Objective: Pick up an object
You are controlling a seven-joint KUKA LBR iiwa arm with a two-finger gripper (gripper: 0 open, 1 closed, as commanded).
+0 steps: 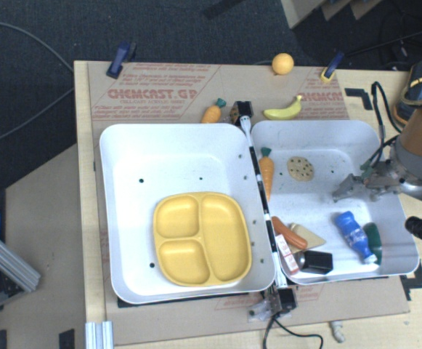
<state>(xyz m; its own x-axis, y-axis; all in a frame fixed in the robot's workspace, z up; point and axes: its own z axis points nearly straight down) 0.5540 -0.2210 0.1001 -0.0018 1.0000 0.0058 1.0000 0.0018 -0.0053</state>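
Observation:
My gripper (pixel 345 189) reaches into the right bin (pixel 327 140) from the right and hangs low over its middle right part. Nothing shows between its tips. Just below it lies a blue bottle (pixel 354 235) with a dark green object (pixel 372 237) beside it. A round cookie (pixel 300 168) lies to the gripper's left and a carrot (pixel 266 173) rests against the bin's left wall. At the bin's front left are a hot dog (pixel 289 233), a tan wedge (pixel 311 235), a red and white packet (pixel 287 254) and a black box (pixel 317 261).
The left bin (pixel 123 166) holds a yellow divided plate (pixel 202 237). Behind the bins on the board lie a banana (pixel 283 110), an orange ball (pixel 283 63), a small orange toy (pixel 212 113) and two blue clamps (pixel 120 60) (pixel 332 65).

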